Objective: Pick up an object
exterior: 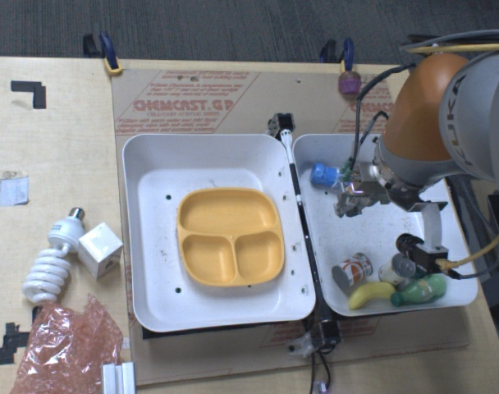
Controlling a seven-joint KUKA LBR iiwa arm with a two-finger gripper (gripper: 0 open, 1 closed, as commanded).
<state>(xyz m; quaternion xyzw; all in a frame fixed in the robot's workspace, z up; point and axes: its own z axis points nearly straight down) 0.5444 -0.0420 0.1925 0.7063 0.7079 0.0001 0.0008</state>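
Observation:
My gripper [350, 202] hangs over the upper left part of the right bin [331, 236], with the grey and orange arm reaching in from the right. A small blue object [322, 175] lies just up and left of the gripper, near the bin's back left corner. Along the front wall of this bin lie a small can [354, 271] on its side, a yellow banana [371, 294] and a green bottle [419, 289]. I see nothing between the gripper's tips.
The left bin [151, 220] holds a yellow divided plate [231, 236]. On the bench to the left lie a spiral light bulb [52, 261], a white cube [100, 249] and a crumpled pink bag [65, 347]. A black divider [299, 212] runs between the bins.

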